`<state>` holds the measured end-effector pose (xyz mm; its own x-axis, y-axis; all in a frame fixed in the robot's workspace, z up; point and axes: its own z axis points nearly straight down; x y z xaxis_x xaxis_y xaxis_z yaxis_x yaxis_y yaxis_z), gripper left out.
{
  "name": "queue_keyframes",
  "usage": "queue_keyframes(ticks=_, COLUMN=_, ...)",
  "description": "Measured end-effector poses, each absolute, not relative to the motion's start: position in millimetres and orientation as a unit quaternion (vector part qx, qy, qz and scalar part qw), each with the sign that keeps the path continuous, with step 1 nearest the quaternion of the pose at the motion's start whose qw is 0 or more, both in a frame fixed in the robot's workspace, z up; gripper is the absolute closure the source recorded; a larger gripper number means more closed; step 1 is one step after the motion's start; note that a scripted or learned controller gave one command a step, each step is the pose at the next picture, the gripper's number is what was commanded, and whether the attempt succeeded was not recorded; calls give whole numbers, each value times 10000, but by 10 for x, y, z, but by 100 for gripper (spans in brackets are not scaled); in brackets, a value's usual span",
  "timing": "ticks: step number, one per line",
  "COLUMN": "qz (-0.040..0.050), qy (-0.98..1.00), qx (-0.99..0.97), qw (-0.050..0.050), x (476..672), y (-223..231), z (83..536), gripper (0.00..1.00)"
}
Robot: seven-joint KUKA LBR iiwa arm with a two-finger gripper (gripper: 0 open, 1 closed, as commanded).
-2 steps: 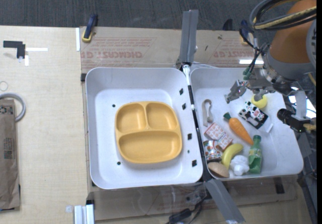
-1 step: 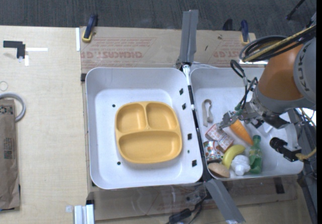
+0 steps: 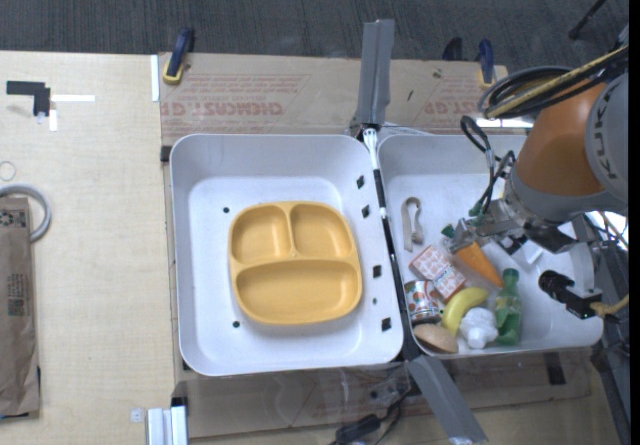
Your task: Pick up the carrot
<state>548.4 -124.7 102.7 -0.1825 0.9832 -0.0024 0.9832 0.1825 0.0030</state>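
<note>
The carrot (image 3: 478, 263) is an orange wedge lying in the right bin (image 3: 440, 165), near its middle, pointing down and to the right. My gripper (image 3: 478, 233) hangs directly over the carrot's upper end, very close to it or touching it. The arm's orange band (image 3: 560, 148) and grey wrist come in from the right and hide part of the bin behind them.
Crowded just below the carrot are a red-patterned box (image 3: 437, 270), a can (image 3: 422, 301), a banana (image 3: 462, 308), a white lump (image 3: 480, 329) and a green bottle (image 3: 508, 308). A beige hook (image 3: 411, 219) lies to the left. The left bin holds a yellow divided plate (image 3: 295, 261).
</note>
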Motion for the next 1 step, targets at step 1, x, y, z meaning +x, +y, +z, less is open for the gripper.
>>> queue_keyframes(ticks=1, qz=-12, qy=8161, qx=5779, qw=-14, x=5354, y=-1685, z=2247, gripper=100)
